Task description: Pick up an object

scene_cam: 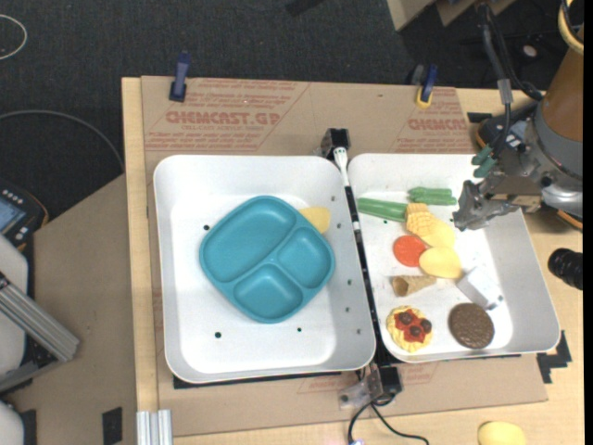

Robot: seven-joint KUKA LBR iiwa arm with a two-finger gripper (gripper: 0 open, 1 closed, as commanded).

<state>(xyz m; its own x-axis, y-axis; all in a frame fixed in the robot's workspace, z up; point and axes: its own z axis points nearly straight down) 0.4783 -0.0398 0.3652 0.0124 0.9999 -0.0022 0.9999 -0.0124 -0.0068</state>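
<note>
We are hovering the gripper [466,216] over the right bin [521,281], corn [420,219] lying just beside it, view-left; its grip we cannot tell

We see only 1 rounded corner of a pale yellow thing [316,218] in the left bin [176,248]. The rest lies under the teal divided plate [267,258], so we cannot name it. In the right bin [530,276], a grey-white piece [477,290] just beside the brown cookie [472,325] is too faint against the white floor for us to identify. The gripper [463,219] is dark and blurred, and we cannot make out its state. The arm [565,128] is cut off by the right edge. On the bench [139,248], 1 yellow rounded thing [501,433] is cropped by the bottom edge. A dark device with a blue screen [13,213] is cropped by the left edge.
</note>
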